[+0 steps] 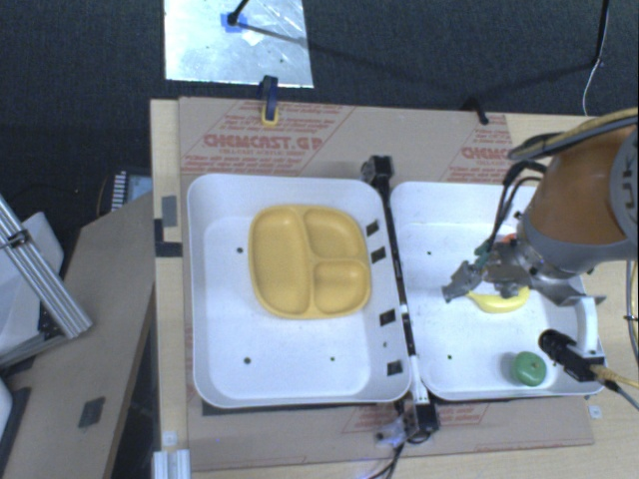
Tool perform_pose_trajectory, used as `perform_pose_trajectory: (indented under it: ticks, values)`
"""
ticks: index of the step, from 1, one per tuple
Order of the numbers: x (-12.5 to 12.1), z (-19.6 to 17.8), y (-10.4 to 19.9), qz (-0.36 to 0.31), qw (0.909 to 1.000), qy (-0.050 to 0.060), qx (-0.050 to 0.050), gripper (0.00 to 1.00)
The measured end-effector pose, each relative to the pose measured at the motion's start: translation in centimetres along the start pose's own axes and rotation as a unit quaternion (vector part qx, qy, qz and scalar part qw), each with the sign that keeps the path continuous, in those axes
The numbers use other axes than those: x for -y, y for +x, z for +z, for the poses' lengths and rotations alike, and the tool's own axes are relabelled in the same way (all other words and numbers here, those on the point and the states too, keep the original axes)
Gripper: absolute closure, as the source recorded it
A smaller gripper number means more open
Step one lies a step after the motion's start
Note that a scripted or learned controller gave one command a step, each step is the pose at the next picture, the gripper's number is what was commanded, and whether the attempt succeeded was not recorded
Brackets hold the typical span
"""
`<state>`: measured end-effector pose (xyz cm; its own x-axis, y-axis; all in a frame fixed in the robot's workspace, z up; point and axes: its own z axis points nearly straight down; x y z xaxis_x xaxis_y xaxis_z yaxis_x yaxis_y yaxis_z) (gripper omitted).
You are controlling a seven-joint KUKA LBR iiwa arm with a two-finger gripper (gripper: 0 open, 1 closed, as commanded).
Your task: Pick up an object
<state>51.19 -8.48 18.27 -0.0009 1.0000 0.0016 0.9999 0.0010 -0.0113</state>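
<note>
Look at the right-hand bin, in the right half of the frame: your tool hangs low over its middle, and the grey and orange arm coming in from the right edge covers much of that bin's far right side. The tool is seen from above against its own dark body, so you cannot tell whether it is apart or together. Just below and right of it lies a yellow curved piece, its upper edge tucked under the tool; whether they touch is not clear to you. A green round thing sits near the bin's lower right corner, well in view. The left-hand bin holds a yellow divided plate, fully visible. The desk shows printed cardboard behind both bins.
</note>
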Motion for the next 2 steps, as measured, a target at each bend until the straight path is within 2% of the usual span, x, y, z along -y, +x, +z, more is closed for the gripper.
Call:
perform_pose_trajectory:
  ticks: [1, 2]
  values:
    - [-0.3, -0.6, 0.0, -0.001, 1.0, -0.006, 0.001, 0.0]
    - [0.2, 5.6, -0.2, 0.0, 1.0, -0.003, 0.0, 0.0]
